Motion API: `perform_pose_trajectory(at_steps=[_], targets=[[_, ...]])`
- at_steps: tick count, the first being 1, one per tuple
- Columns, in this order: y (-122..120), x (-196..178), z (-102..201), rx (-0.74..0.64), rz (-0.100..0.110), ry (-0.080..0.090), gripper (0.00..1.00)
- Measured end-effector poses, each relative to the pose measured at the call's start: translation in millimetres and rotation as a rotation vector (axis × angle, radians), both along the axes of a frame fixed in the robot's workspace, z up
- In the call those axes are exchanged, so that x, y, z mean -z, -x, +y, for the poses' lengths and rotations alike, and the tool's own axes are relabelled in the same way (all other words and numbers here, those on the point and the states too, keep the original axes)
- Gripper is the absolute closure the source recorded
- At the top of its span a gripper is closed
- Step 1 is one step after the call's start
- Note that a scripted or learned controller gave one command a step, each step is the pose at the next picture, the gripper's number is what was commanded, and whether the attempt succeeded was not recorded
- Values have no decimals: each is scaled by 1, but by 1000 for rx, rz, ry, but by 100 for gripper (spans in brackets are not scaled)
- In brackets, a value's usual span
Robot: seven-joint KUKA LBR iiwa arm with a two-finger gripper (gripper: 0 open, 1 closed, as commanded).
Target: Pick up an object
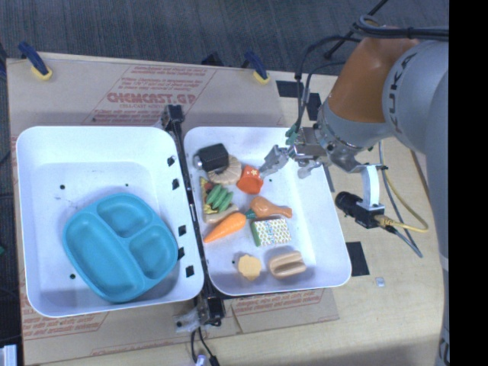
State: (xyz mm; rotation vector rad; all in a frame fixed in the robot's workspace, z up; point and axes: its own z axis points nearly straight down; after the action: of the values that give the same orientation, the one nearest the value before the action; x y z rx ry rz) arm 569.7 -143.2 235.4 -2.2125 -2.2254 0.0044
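Cardboard sheeting (152,90) covers the bench, printed in red, with blue clamps (34,59) at its far edge and grey carpet beyond.

Near edge, right bin (324,212): hot dog bun (287,264) and a small yellow round piece (248,265) lie close to the near wall, just apart. Behind them, a checkered green-and-white block (271,232). Carrot (226,226) lies on a slant, long axis running near-left to far-right, tip toward the divider, leafy end touching the block. Chicken drumstick (269,207) just beyond, long axis roughly left-right, bone end to the right. Green beans (219,198) by the divider wall. Red pepper (249,179), a beige piece (226,175) and a black block (213,157) cluster farther back.

Open floor in this bin: the right strip and far-right corner.

Left bin (46,151): blue divided tray (120,247) in the near half, tilted; far half bare.

Gripper (268,165) hangs over the far part of the right bin, fingers slightly parted with nothing between them, just right of the pepper. Arm (381,82) enters from the right.
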Motion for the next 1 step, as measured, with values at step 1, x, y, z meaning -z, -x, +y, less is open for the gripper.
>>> perform_pose_trajectory(at_steps=[1], targets=[[-1, 141, 1, 96, 1, 0, 0]])
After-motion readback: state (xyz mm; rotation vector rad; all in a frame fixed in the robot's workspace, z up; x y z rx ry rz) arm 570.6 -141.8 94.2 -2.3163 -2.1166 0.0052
